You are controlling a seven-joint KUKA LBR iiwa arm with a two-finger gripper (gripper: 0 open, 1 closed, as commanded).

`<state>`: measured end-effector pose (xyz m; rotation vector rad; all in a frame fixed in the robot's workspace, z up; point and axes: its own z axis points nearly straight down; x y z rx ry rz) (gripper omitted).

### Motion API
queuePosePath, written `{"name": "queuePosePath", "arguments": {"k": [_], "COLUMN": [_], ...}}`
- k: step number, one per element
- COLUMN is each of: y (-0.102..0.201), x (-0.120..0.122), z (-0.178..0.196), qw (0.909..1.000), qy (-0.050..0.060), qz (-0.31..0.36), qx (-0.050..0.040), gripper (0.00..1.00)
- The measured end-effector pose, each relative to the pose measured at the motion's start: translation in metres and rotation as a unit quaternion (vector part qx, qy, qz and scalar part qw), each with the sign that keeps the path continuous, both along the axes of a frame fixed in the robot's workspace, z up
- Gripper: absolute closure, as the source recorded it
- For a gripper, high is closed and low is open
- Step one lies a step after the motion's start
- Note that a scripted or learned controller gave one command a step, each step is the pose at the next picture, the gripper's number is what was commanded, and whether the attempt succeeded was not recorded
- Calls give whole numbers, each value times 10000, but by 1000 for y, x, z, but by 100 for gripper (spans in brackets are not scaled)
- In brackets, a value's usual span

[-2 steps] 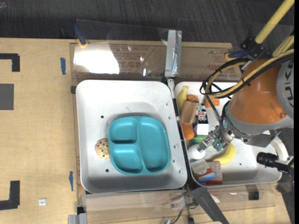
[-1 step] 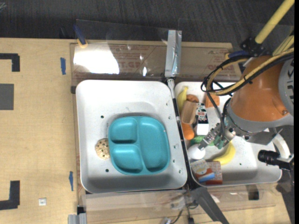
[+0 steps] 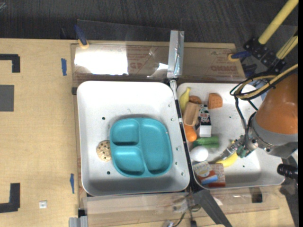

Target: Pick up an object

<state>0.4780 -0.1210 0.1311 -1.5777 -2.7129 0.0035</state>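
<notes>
My gripper [image 3: 238, 149] hangs low over the right bin [image 3: 246, 176], below the grey wrist and its orange band [image 3: 283, 111]. A small yellow banana-like piece [image 3: 227, 161] lies just under and to the left of the gripper tip; whether they touch is unclear. Along the bin's left side lie a green cucumber [image 3: 204, 142], a white egg [image 3: 200, 153], an orange ball [image 3: 190, 134], a tan block [image 3: 191, 113], a black and white box [image 3: 204, 115] and a red and blue packet [image 3: 211, 174].
The left bin [image 3: 90, 103] holds a teal divided plate [image 3: 140, 145] and a cookie [image 3: 103, 150] at its left. Another banana [image 3: 184, 96], a brown piece [image 3: 195, 100] and an orange piece [image 3: 215, 100] sit at the right bin's far end. Cables loop above the wrist.
</notes>
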Motion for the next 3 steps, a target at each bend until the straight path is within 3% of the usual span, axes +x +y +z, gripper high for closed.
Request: {"name": "queuePosePath", "arguments": {"k": [1,2,3], "y": [58,58,22], "x": [2,2,54], "z": [53,53,-44], "qw": [9858,9857,9457], "qy": [-34,-29,-44], "qz": [-1680,-1683,-3249], "qx": [0,-3,-1], "gripper": [100,0,0]}}
